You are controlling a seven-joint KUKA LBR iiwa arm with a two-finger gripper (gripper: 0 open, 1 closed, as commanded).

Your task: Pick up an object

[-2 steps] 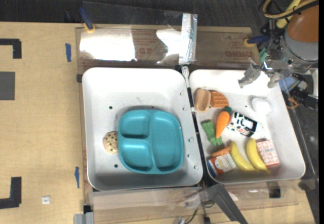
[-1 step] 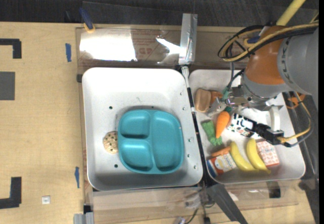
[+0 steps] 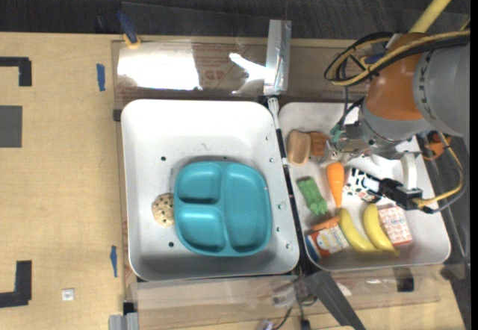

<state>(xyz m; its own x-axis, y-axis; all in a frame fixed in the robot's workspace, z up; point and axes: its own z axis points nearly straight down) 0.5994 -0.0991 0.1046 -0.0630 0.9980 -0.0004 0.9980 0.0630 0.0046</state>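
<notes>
Teal plate (image 3: 222, 207) w/ three compartments sits in the left bin (image 3: 142, 127), toward its front and right side. Just beside its left edge lies a speckled cookie (image 3: 163, 209), touching or nearly touching the plate rim, can't tell which.

Right bin (image 3: 441, 246) holds the clutter. Near its back-left corner there's a tan bread-like piece (image 3: 299, 146) w/ a smaller brown bit (image 3: 319, 144) right beside it. Below those, an orange carrot (image 3: 337, 181) lies lengthwise, and left of it a green block (image 3: 313, 195). Two yellow bananas (image 3: 364, 227) sit side by side toward the front, w/ a pink and white carton (image 3: 393, 224) touching the right one. An orange and white packet (image 3: 326, 237) is at the front-left, up against the bananas. A black and white spotted item (image 3: 363, 182) lies betw. the carrot and the arm's fittings.

Grey arm w/ its orange band (image 3: 393, 93) reaches in from the right, over the back half of the right bin. The gripper (image 3: 349, 140) hangs above the spot just right of the brown bit and just behind the carrot top. Its tips are buried in cables and shadow, so can't tell if the claw is spread or pressed together, and nothing is visibly pinched in it.
</notes>
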